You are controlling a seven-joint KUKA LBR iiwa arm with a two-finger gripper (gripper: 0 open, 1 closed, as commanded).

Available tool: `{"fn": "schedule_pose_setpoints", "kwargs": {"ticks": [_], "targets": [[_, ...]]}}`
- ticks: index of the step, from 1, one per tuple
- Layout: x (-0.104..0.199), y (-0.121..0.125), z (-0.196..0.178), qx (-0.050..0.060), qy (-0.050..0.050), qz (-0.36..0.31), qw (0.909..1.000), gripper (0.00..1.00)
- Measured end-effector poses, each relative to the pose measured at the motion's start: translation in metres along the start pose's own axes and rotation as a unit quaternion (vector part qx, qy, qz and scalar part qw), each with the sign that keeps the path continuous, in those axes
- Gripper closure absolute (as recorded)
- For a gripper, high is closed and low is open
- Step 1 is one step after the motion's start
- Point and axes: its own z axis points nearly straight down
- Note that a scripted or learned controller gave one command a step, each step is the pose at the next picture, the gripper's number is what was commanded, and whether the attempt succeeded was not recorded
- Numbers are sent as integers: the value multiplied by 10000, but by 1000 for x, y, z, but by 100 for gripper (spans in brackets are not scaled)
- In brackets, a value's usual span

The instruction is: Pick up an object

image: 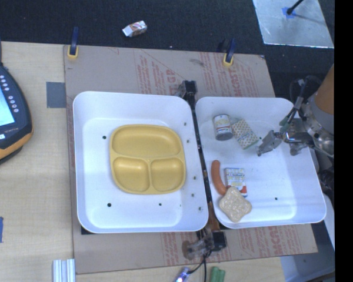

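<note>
The right bin (294,204) holds a small silver can (222,126), a patterned packet (245,133), an orange sausage (217,176), a small printed box (235,178) and a tan cracker-like piece (234,205). My gripper (278,147) hangs over the right part of this bin, to the right of the packet. Its two dark fingers are spread apart, with only the white bin floor showing between them. The gripper touches none of the objects.
The left bin (91,204) holds a yellow divided plate (147,157). A teach pendant (3,113) lies on the bench at the far left. A crumpled wrapper (135,29) lies on the dark floor beyond the bench.
</note>
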Motion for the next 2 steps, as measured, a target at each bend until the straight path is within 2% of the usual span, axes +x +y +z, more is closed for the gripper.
{"fn": "schedule_pose_setpoints", "kwargs": {"ticks": [1, 2], "targets": [[77, 102, 25, 2, -5, -19, 10000, 0], [58, 131, 121, -33, -17, -12, 10000, 0]]}}
